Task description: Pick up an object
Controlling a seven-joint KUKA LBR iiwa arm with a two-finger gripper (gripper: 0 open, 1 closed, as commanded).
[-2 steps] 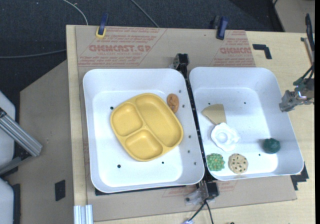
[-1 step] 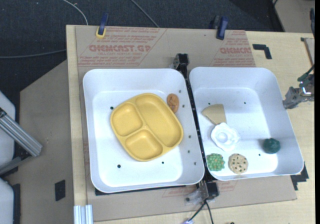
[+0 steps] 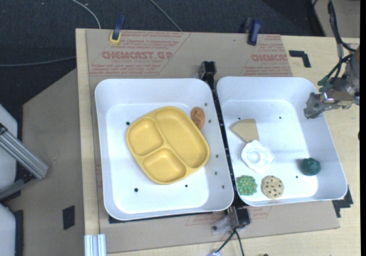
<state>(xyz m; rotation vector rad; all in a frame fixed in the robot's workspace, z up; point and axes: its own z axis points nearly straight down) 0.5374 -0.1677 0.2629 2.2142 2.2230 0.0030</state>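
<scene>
The left bin (image 3: 108,135) holds a yellow tray (image 3: 167,144), long axis slanting toward the near right corner, with a brown piece (image 3: 198,116) at its far right edge. The right bin (image 3: 274,86) holds a tan wedge (image 3: 246,130), white egg (image 3: 256,155), green piece (image 3: 246,184), cookie (image 3: 272,187) and dark green ball (image 3: 310,166); its far half is bare. The pincer (image 3: 314,106) hangs over the right rim; grip unclear.
</scene>
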